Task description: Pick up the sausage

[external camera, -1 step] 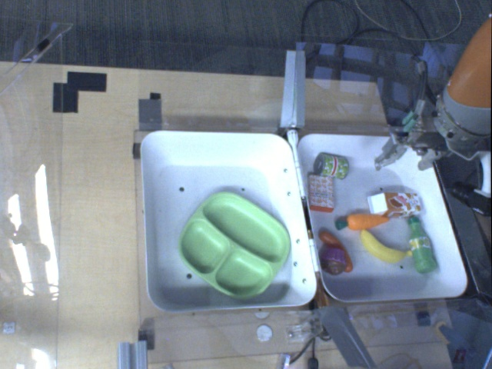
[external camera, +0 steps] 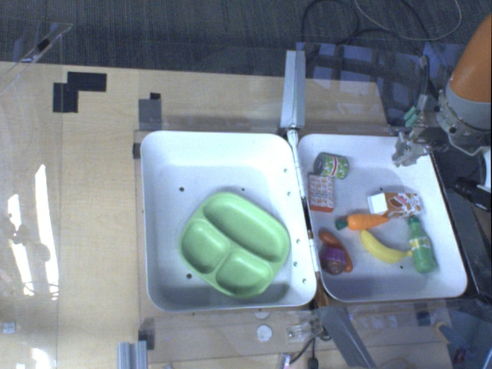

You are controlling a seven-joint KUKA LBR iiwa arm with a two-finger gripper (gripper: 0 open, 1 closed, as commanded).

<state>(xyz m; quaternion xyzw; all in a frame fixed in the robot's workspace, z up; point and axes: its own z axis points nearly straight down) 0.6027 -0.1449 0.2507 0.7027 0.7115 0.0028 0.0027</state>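
Two white bins are sitting side by side on the bench. The left bin (external camera: 157,206) is holding a green divided plate (external camera: 234,242). In the right bin (external camera: 453,271), the sausage (external camera: 334,239) is lying near the left wall, touching a purple round thing (external camera: 337,260). A carrot (external camera: 367,221), a banana (external camera: 383,249), a green bottle (external camera: 420,246), a can (external camera: 331,165) and a small box (external camera: 321,192) are lying around. The gripper (external camera: 407,151) is hanging over the bin's upper right corner, well apart from the sausage, grasping nothing; whether its jaws are released or clenched, I cannot tell.
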